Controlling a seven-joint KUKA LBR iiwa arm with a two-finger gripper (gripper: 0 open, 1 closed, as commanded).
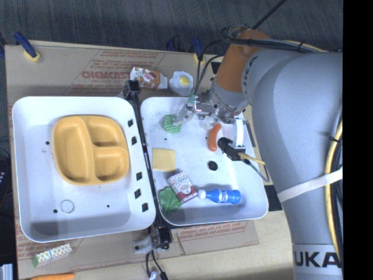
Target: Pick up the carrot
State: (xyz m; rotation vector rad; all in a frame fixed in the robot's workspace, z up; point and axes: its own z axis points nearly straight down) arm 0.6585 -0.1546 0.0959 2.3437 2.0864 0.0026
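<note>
On the cardboard-covered bench (87,69), your carrot (214,136) lies upper right in the right bin (253,206), just below the gripper (201,107), whose grip state I cannot tell; a slanted descent could nudge it away.

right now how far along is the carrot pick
Done: the arm has reached over the right bin, with the gripper near its back edge. In hand: nothing visibly; the carrot lies on the bin floor just beside the gripper, not between its fingers. Left: closing on the carrot and lifting it clear. The yellow tray sits in the left bin.
</note>
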